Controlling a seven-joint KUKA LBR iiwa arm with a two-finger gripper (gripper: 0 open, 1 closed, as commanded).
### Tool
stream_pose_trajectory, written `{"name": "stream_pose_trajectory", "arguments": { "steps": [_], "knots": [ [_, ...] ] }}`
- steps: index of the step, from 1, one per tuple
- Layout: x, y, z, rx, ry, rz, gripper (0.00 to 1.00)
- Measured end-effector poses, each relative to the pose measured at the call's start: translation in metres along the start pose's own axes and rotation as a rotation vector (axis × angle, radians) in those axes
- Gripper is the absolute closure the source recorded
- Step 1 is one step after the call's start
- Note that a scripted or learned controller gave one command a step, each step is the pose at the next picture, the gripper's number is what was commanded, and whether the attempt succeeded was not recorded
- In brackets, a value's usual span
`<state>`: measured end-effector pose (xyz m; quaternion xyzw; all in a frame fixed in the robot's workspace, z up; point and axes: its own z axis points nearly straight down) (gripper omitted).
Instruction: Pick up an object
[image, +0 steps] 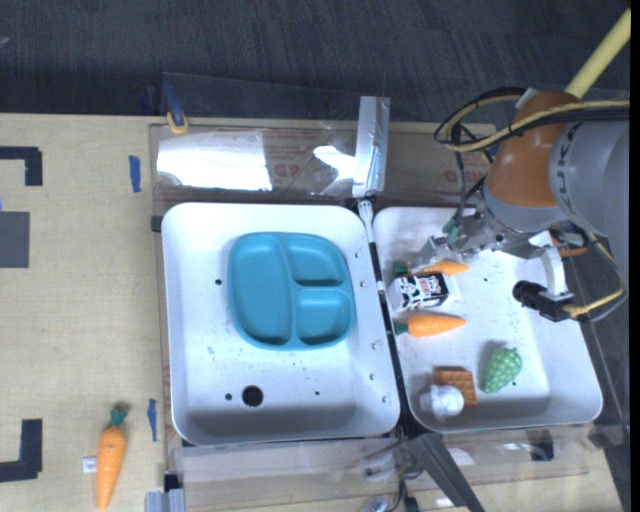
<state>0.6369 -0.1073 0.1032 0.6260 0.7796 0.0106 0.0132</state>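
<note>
The grey arm (590, 170), with its orange band (525, 165), rises closest to the lens, coming in from the right and bending down over the right bin (570, 395). Whether the fingers of its gripper (452, 238) are spread or pressed together cannot be told, since the wrist covers them; the tip sits low at the far left part of that bin.

The bench (70, 330) is the biggest thing, pale wood with black corner marks. On it the left bin (190, 330) holds a blue divided tray (290, 288), lying flat near the middle, with a small dark spot in the bin floor toward the front.

The right bin carries the small things. A black and white carton (422, 290) lies just in front of the gripper tip, near it, whether touching it I cannot tell. A thin orange piece (452, 267) lies between the tip and the carton, very close to the fingers, though nothing can be seen pinched between them. An orange toy carrot (436, 324) lies just in front of the carton, pointing right. Farther forward lie a green bumpy toy (501, 367), a brown waffle-like square (455, 380) and a white lump (445, 402) touching that square.

Outside the bins, a second toy carrot (110, 455) lies on the bench at the front left, well apart from the arm
</note>
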Motion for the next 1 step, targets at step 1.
{"name": "stream_pose_trajectory", "arguments": {
  "steps": [1],
  "knots": [
    [0.0056, -0.0026, 0.0003, 0.003, -0.004, 0.046, 0.0]
  ]
}}
